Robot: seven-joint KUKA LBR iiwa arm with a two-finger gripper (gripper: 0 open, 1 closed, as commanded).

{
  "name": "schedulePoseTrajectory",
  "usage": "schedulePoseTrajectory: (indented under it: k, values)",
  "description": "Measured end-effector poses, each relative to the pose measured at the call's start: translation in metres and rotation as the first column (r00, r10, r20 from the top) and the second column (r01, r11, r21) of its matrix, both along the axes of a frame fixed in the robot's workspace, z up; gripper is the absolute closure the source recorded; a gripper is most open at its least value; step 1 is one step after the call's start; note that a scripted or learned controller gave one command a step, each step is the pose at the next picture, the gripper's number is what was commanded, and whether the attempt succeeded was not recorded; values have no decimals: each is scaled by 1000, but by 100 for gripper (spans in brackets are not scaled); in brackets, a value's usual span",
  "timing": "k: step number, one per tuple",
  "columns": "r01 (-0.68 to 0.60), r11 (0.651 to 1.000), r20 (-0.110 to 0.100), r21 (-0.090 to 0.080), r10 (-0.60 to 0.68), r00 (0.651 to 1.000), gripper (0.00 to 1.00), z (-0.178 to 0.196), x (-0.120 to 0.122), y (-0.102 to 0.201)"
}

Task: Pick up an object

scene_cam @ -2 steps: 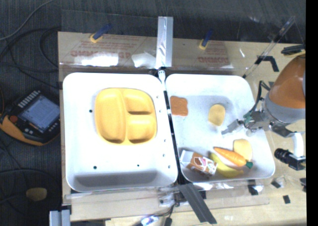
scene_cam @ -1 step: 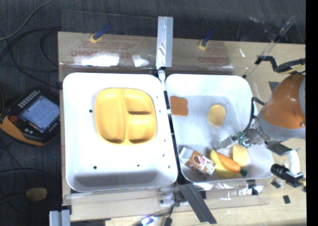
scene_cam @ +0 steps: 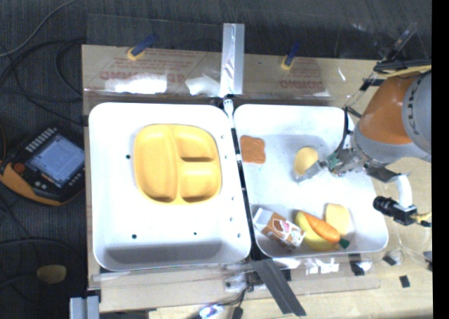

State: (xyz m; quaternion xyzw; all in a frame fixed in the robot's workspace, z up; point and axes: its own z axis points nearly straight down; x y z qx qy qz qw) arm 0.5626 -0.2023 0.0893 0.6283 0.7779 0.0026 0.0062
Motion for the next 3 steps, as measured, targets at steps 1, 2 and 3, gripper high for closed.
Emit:
schedulePoseTrajectory:
  k: [1,2,3]
  values:
    - [-1,1000,-2,0,1,1000,0,0,51,61]
    - [-1,1000,-2,-3,1,1000,100,10,52,60]
    - [74,997,-15,2,-74,997,100,94,35,146]
